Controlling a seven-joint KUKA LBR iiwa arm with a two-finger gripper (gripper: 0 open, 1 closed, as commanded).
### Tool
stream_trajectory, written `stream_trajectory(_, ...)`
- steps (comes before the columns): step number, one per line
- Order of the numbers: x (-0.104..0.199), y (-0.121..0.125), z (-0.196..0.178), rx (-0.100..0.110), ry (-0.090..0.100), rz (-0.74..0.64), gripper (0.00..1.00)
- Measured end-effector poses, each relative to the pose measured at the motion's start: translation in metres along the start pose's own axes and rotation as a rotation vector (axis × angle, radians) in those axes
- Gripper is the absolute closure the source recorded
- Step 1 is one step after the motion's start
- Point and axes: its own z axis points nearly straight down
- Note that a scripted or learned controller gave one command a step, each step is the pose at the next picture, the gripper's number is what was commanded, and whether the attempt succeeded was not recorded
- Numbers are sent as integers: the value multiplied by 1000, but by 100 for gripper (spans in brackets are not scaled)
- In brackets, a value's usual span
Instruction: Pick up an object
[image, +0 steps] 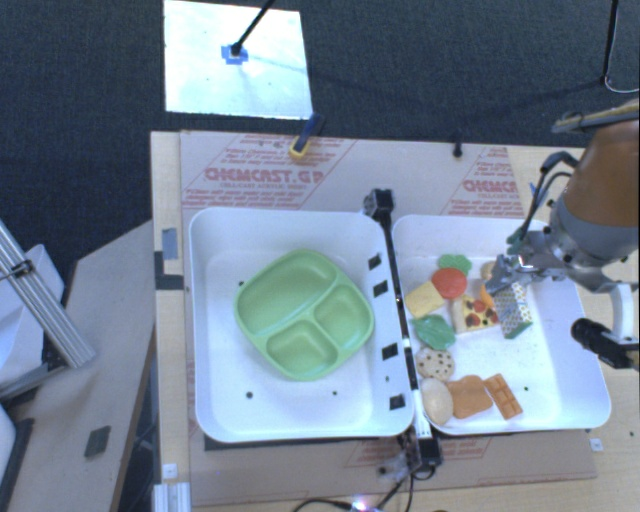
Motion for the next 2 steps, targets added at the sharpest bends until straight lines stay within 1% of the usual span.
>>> stream_trajectory(1,47,-12,-9,2,2,-4,100)
stream_trajectory(2,101,-25,-15,3,2,-4,100)
